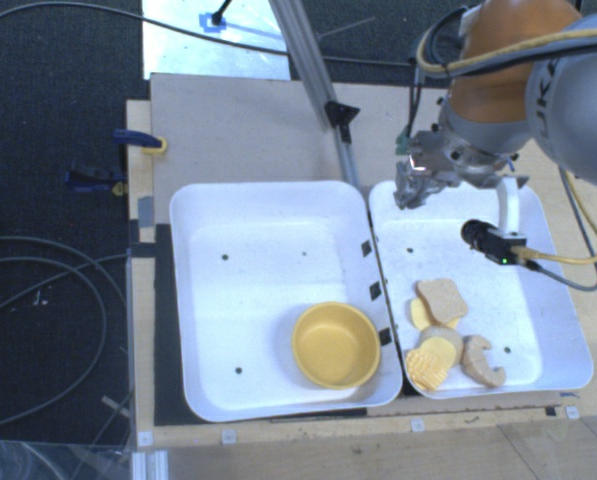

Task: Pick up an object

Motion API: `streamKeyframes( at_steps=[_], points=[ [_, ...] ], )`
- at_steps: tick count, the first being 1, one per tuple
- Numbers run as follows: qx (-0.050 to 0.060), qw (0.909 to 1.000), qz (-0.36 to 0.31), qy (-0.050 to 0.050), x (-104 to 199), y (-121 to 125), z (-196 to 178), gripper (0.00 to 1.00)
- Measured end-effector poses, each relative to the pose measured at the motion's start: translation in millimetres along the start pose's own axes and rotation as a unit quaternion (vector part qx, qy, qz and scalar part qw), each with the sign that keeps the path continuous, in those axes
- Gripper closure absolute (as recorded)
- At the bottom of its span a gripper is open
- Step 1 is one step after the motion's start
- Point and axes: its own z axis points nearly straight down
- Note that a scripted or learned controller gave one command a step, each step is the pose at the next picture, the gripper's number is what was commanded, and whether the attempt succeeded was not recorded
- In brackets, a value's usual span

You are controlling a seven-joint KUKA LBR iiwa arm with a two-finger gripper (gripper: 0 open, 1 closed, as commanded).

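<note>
My gripper (410, 194) hangs over the far left corner of the right bin (538, 258), above the bin floor, with nothing visible between its fingers. Well below it in the view, near that bin's front left, lies a cluster of food pieces: a tan bread slice (442, 299), a small yellow round piece (421, 313), a ridged yellow chip (429, 368) and a bitten brown cookie (481, 361). A yellow bowl (336, 344) sits upright at the front right of the left bin (238, 218).
A grey pole (308, 58) slants across the bench behind the bins. A small black camera unit (486, 238) with a cable hangs off the wrist over the right bin. Blue clamps (128, 158) and loose cables lie to the left of the bench.
</note>
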Motion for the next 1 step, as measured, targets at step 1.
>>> streamKeyframes(
  at_steps=[1],
  points=[
    [0.0,1.0,0.0,0.001,53.6,-21.0,-2.0,1.0]
  ],
)
